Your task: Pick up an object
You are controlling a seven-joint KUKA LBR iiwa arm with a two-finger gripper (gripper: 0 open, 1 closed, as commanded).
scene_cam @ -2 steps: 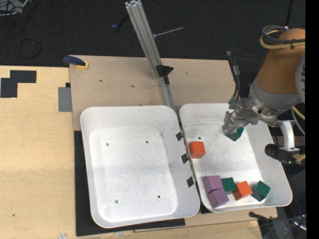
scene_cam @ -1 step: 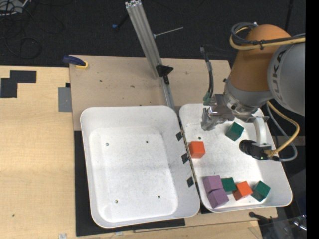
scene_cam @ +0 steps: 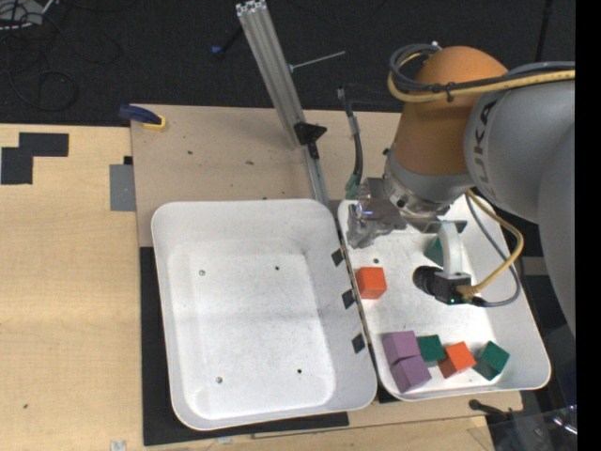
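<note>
On the bench [scene_cam: 75,252] stand two shallow white bins side by side: the left bin [scene_cam: 249,308] and the right bin [scene_cam: 521,346], which holds all the blocks. My arm [scene_cam: 526,148], grey with an orange band [scene_cam: 446,101] above the wrist, carries part of a maker's name in pale letters, too foreshortened to read whole. My pincer [scene_cam: 362,224] hangs over the upper left corner of the right bin, close to the wall between the bins; whether it is parted or closed I cannot tell, and no block is seen in it. Counted, the blocks are seven: two orange, one alone [scene_cam: 372,283] just below my pincer and one [scene_cam: 458,357] in the lower row; two purple [scene_cam: 405,359], touching; three green, at [scene_cam: 431,349], [scene_cam: 492,358] and, partly hidden beside my wrist, [scene_cam: 435,249].
</note>
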